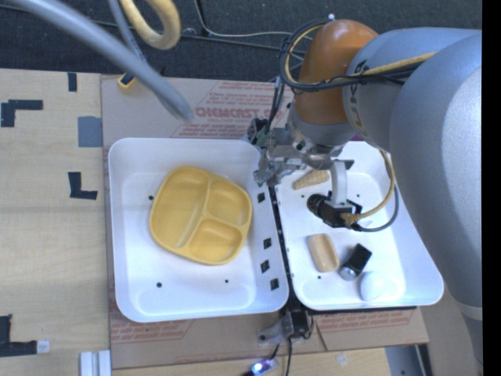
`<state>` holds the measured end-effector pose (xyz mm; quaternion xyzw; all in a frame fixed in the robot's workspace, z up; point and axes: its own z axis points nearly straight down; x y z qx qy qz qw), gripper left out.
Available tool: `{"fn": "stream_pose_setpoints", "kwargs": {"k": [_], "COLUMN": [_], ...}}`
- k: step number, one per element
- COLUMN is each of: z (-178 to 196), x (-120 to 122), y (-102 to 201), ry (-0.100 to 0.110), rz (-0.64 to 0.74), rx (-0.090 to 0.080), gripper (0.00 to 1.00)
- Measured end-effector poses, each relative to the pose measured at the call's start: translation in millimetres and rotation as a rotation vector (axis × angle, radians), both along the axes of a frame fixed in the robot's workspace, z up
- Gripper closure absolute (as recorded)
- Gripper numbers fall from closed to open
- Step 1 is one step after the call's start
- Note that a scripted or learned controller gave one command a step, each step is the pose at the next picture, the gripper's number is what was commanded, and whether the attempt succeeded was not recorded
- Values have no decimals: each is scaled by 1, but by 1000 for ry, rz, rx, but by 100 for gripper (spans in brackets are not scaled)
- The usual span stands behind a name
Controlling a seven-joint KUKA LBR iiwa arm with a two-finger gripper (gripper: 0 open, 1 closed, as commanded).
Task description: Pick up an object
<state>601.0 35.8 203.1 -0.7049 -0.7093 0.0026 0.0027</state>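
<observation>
Nearest, a white ball [374,286] sits in the right bin [403,241], with a small black cylinder [355,261] and a tan roll [322,251] just left of it. The gripper [270,169] hangs over the bins' divider beside a tan chunk [311,179]; wide or narrow, can't tell.

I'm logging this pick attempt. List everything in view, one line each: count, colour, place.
divided plate: one, yellow, middle of the left bin
tan piece: one, pale tan, far end of the right bin, close beside the gripper
tan roll: one, tan, near middle of the right bin
small black object: one, black with a silvery end, just right of the tan roll
white round object: one, white, near edge of the right bin
bins: two, white, side by side
cardboard sheet: one, brown with red print, under the bins
arm: one, grey with an orange band, reaching in from the right
gripper: one, metal, above the divide between the bins
</observation>
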Motion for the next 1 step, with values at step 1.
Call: {"fn": "stream_pose_setpoints", "kwargs": {"k": [1], "z": [-4], "x": [19], "y": [43], "ry": [-1], "rz": [0], "rx": [-1], "gripper": [100]}}
